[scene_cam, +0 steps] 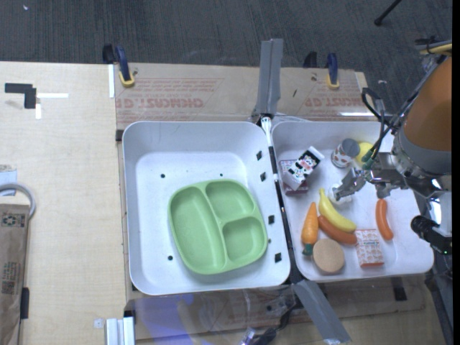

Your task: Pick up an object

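Status: the pick is not yet made — no object is seen between the fingers, and every object in view rests on a bin floor.

Arm position: the arm (431,121) reaches in from the right over the right bin (424,268). The gripper (347,187) hangs low near the middle of that bin, just above the far end of the banana (335,212). Whether it touches the banana cannot be told from this angle.

Gripper state: the fingers appear slightly parted, with a narrow gap and nothing visible in it. This is a judgement from a small, partly blurred area.

Candidate objects, all in the right bin:
- banana, middle, directly under the gripper
- long orange piece (336,229), touching the banana on its near side
- carrot (310,226), left of the banana
- round bun (329,255), near edge
- small red-and-white box (369,248), near right
- sausage (384,218), right
- milk carton (300,168), far left
- small grey cup (346,152) and yellow ball (366,152), far side

The left bin (144,192) holds a green divided plate (218,226).

Remaining: close on one object — most likely the banana, given the position — then lift it clear of the bin.
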Robot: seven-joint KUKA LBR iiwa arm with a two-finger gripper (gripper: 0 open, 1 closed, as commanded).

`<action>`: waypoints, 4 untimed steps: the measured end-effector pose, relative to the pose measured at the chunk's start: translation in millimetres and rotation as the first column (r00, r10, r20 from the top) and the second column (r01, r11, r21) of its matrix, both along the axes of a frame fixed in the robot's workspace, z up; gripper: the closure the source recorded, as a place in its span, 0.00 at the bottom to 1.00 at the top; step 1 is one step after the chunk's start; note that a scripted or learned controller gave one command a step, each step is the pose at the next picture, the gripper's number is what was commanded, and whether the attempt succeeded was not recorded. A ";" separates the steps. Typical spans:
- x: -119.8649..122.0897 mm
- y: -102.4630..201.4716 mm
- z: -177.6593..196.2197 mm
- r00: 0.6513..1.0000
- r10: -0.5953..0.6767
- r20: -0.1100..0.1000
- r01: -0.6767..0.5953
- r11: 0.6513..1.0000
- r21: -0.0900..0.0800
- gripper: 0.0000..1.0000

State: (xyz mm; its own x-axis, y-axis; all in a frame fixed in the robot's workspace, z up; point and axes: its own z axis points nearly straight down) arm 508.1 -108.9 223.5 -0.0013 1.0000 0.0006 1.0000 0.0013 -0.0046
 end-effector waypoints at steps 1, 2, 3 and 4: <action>-10.8 -84.1 -23.2 0.976 0.219 0.003 -0.219 0.976 0.000 0.00; 10.5 -81.5 -124.5 0.999 0.047 0.017 -0.047 0.999 -0.006 0.00; -2.9 -102.4 -130.2 1.000 -0.024 0.008 0.024 1.000 0.008 0.00; -4.0 -104.7 -121.9 1.000 -0.028 0.006 0.028 1.000 0.004 1.00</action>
State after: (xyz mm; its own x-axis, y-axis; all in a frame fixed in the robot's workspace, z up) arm 504.0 -213.6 101.6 0.0269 0.9996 0.0046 0.9996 -0.0269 0.0017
